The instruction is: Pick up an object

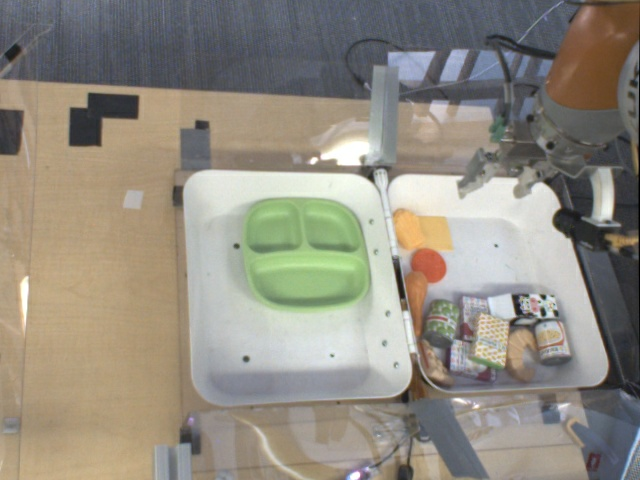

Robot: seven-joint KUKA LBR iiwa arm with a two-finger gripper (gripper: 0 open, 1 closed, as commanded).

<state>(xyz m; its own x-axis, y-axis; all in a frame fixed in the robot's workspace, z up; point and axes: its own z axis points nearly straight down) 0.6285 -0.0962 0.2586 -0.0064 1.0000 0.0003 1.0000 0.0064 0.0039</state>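
My gripper [501,176] hangs above the far edge of the right bin [520,243], open, with nothing between its two grey fingers [475,173]. Below it in that bin lie an orange piece [407,228], a yellow slice [435,232], a red tomato [429,263] and a carrot [416,290]. Along the bin's near side is a heap of several small cans and boxes: a green-labelled can [441,320], a patterned box [490,340], a bread roll [520,353] and a red-labelled can [551,341].
The left bin [215,353] holds a green divided plate [303,252]. A metal post [380,118] stands at the far end of the divider between the bins. Cables run behind the right bin.
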